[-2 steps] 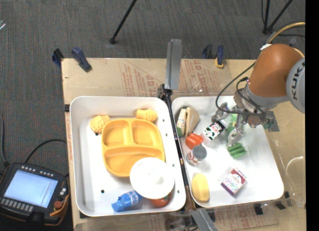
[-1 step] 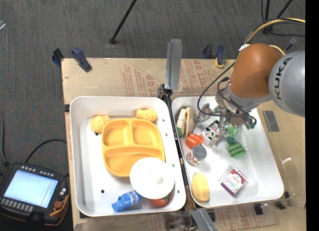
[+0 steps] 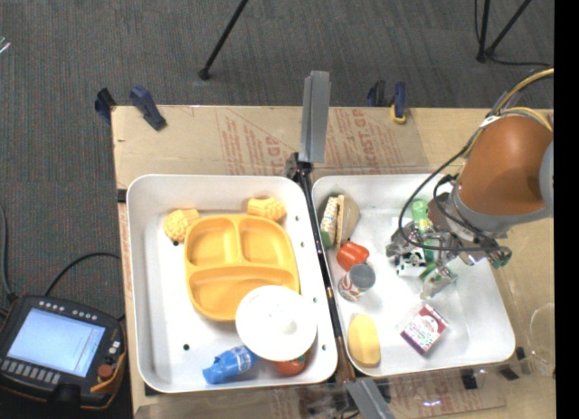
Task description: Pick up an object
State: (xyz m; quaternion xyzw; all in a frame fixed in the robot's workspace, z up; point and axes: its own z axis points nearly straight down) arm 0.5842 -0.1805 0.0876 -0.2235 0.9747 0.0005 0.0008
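Gripper (image 3: 432, 268) sits low in the right bin (image 3: 503, 310); finger state cannot be read under the wrist clutter. Risk: a small black-and-white object (image 3: 412, 260) touches its left side and could be nudged aside rather than caught. Nearest clear target, the pink packet (image 3: 423, 329), lies just below the gripper. Grey-topped cup (image 3: 358, 280) and yellow lemon-shaped piece (image 3: 364, 338) lie farther left.
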